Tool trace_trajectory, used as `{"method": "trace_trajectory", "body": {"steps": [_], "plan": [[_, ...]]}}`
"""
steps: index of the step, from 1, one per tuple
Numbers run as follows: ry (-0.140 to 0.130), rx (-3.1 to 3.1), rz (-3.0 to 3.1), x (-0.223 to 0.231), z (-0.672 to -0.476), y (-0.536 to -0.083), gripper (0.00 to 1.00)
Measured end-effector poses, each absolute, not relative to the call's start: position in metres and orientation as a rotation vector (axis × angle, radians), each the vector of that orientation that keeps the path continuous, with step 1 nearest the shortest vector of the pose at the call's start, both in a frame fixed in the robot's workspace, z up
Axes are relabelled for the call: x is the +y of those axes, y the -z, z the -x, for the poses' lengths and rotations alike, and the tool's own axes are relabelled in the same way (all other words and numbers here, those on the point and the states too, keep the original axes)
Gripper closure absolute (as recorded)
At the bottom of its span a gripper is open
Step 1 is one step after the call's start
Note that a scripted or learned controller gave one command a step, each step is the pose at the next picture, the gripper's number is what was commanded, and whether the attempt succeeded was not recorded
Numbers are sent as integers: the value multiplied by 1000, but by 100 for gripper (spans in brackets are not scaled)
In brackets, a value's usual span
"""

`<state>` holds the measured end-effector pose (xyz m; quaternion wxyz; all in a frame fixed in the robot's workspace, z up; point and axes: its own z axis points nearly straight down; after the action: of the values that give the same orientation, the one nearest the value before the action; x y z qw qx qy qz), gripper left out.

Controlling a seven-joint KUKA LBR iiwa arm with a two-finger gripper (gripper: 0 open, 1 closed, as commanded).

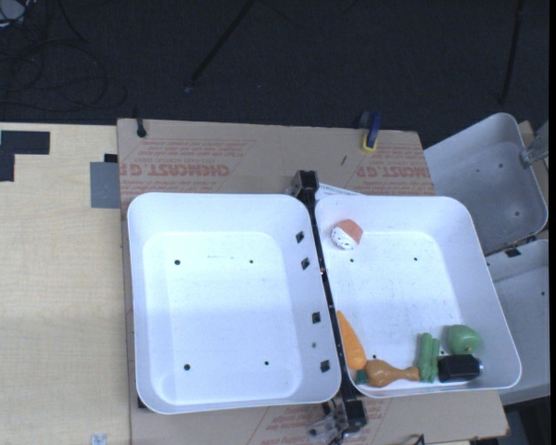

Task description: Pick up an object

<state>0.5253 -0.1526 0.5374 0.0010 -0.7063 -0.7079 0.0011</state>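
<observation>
Camera view, right bin (482, 276) with orange carrot (351, 341), green round piece (462, 338) and black block (459, 368) along its near edge, orange-white piece (347, 235) far corner, beside left bin (134, 276), gripper state cannot be told

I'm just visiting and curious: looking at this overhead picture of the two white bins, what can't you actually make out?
- In the camera view, the small round item at the far end of the right bin: orange and white, too small to identify.
- The black object in the near right corner: too dark and small to tell its shape.
- The green piece beside it: partly overlapped by its neighbours.
- The clamp between the bins: cut off by the bottom edge.
</observation>
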Motion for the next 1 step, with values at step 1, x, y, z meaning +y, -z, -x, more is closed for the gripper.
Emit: {"method": "trace_trajectory", "body": {"steps": [1], "plan": [[-3,-2222,2218,-153,-525,-537,0]]}}
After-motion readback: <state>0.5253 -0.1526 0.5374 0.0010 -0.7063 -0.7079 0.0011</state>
